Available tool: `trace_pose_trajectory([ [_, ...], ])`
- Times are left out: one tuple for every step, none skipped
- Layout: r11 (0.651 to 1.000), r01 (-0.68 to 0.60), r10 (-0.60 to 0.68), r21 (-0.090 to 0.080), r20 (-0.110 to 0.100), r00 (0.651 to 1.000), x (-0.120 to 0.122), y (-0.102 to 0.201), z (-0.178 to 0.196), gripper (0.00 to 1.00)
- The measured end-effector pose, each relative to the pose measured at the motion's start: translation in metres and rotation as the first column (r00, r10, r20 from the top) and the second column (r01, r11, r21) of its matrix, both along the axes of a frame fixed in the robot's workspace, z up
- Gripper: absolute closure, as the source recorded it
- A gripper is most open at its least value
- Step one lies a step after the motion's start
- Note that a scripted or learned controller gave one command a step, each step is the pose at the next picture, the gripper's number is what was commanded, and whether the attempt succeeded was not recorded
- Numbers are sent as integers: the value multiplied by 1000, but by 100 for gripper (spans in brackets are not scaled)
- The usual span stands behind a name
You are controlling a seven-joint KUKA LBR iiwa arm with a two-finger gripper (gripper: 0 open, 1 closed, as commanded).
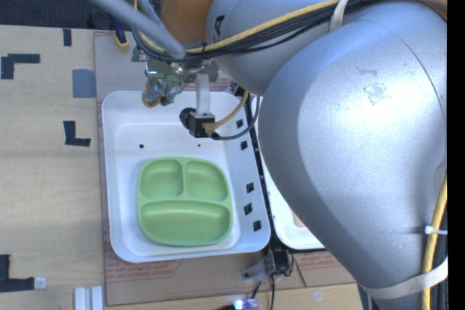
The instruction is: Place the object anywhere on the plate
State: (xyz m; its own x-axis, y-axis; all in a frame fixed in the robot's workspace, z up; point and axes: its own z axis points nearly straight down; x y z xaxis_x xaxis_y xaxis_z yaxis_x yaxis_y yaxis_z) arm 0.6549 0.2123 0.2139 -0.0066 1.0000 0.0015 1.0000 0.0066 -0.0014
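Observation:
A light green plate (184, 201) with three compartments lies in the front half of the left white bin (120, 156), and nothing rests on it. My gripper (161, 89) hangs over the bin's back left corner, well behind the plate. A small brownish thing (151, 98) shows right at the gripper's tip. The view is too small to tell whether it is held.
The grey arm (349, 120) fills the right side and hides most of the right bin (290, 232). A wooden bench (43, 178) with dark tape marks lies to the left of the bins.

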Motion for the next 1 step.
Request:
trace_pose_trajectory([
  [1000, 4, -4, -3, 0, 1000, 1, -4, 0, 0],
])
